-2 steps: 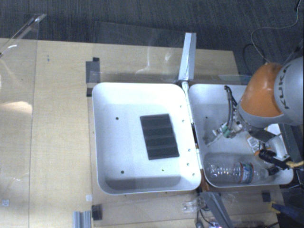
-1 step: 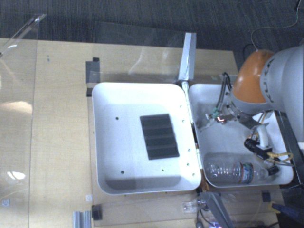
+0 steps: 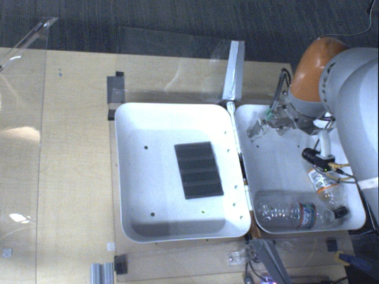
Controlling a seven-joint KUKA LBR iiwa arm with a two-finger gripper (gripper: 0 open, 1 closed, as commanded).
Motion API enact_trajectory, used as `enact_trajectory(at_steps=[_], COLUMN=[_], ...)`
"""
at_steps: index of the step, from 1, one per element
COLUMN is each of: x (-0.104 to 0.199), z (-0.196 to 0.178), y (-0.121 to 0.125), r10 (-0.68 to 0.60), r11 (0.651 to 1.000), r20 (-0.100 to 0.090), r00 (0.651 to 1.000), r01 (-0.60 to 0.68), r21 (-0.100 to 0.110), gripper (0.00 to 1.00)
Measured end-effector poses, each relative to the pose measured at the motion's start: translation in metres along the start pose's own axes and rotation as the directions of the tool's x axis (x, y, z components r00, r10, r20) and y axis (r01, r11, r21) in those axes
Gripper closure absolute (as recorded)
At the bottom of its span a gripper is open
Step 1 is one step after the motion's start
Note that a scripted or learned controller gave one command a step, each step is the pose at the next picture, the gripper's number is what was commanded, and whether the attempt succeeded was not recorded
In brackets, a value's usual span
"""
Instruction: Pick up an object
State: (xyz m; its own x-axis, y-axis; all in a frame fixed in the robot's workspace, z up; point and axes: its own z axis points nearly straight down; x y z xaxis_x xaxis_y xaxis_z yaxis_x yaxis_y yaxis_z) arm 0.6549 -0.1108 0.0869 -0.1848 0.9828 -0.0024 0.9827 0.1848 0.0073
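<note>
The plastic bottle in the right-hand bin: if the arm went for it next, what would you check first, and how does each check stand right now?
1. Bottle in plain sight: ok. The clear plastic bottle lies on its side along the near wall of the right bin.
2. Gripper above the bottle: not ok. The gripper sits near the bin's far left corner.
3. Gripper fingers free: cannot tell.
4. Room around the bottle: not ok. It lies against the wall, with small objects close to its cap end.
5. Other targets: ok. A dark ridged block lies alone in the left bin.
</note>
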Motion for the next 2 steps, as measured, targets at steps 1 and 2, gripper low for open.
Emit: enact_trajectory(at_steps=[1, 2], x=[-0.053, -0.075], z=[-0.069, -0.002], y=[-0.069, -0.116], r10=[-0.025, -0.089], r11=[1.0, 0.996], r20=[0.0, 0.003], r00=[1.0, 0.996], r01=[0.025, 0.089], r21=[0.001, -0.003], gripper=[0.0, 0.0])
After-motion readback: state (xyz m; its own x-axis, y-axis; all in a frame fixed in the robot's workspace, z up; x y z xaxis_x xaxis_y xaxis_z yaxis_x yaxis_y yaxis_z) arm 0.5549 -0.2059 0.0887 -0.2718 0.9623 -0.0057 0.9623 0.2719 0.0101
